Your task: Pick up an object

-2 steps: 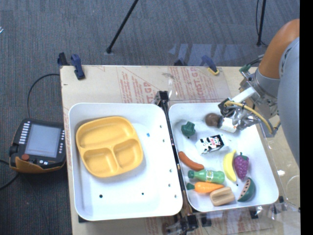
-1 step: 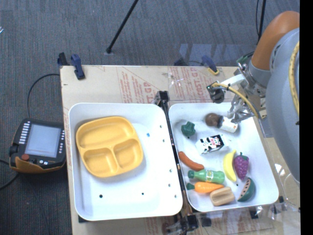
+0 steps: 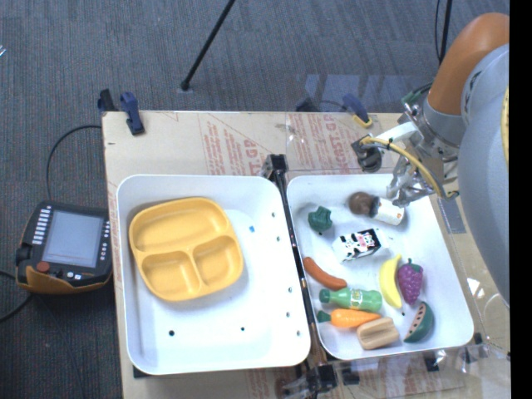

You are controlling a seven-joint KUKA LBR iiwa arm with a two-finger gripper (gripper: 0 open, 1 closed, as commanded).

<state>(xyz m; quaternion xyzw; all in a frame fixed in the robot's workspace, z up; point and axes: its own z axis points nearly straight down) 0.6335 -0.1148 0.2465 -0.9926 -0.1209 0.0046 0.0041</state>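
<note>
Two shallow white bins sit side by side on the bench. The left bin [image 3: 141,339] holds a single yellow divided tray [image 3: 184,248], three compartments, lying toward the bin's upper left with bare white floor around it. The right bin [image 3: 453,306] carries all the small toys: a dark green leafy piece [image 3: 320,219] near the upper left, a brown-capped mushroom [image 3: 372,205] with a pale stem lying on its side near the top edge, and a black-and-white cow-patterned carton [image 3: 358,244] tipped over just below the mushroom. Lower down lie a red-orange sausage [image 3: 323,273], a green bottle [image 3: 352,298] on its side, an orange carrot [image 3: 352,317] just beneath the bottle, and a tan bread loaf [image 3: 378,333] touching the carrot's tip. On the right side are a yellow banana [image 3: 389,281] and a bunch of purple grapes [image 3: 410,279] just beside each other, with a watermelon slice [image 3: 420,322] below them near the bin's corner. The gripper [image 3: 405,186] hangs over the top right part of this bin, just beside the mushroom's stem end; whether it is released or clenched cannot be told from this angle, and nothing is seen held in it
</note>
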